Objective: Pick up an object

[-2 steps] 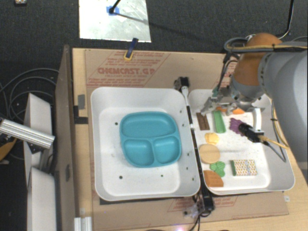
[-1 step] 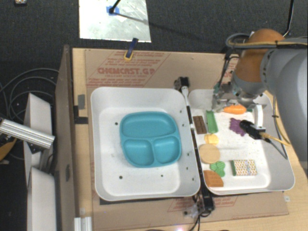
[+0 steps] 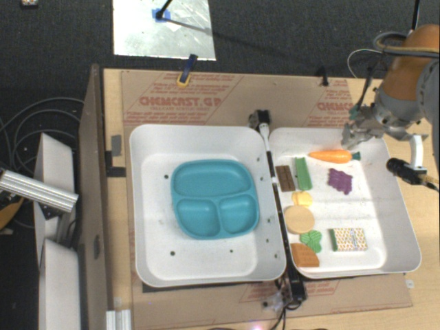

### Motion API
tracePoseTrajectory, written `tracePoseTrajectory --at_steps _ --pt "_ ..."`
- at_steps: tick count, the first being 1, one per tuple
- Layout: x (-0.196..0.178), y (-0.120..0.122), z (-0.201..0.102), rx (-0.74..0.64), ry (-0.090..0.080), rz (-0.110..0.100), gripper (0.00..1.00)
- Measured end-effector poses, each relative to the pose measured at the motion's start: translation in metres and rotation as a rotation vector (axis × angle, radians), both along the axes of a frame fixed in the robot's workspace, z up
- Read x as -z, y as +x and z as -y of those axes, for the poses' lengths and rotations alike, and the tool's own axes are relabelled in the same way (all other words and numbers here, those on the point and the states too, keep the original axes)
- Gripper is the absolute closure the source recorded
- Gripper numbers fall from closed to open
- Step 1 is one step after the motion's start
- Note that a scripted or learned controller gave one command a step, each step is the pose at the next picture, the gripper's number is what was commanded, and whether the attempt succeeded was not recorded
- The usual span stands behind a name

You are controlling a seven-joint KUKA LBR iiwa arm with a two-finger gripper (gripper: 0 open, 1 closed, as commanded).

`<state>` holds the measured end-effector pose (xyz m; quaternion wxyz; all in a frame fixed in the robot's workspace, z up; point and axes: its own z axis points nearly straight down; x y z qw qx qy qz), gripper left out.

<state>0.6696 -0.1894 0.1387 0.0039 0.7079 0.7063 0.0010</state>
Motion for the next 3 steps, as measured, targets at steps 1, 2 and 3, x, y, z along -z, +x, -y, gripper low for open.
tracePoseTrajectory --at_steps 1,2,3 --pt "0.002 0.0 -0.005 -0.005 0.003 -0.003 0.0" --pt "0.056 -0.032 -0.022 -0.003 0.005 -0.008 0.0" --pt "0.056 -0.006 -0.019 -0.001 0.009 -0.038 0.0"
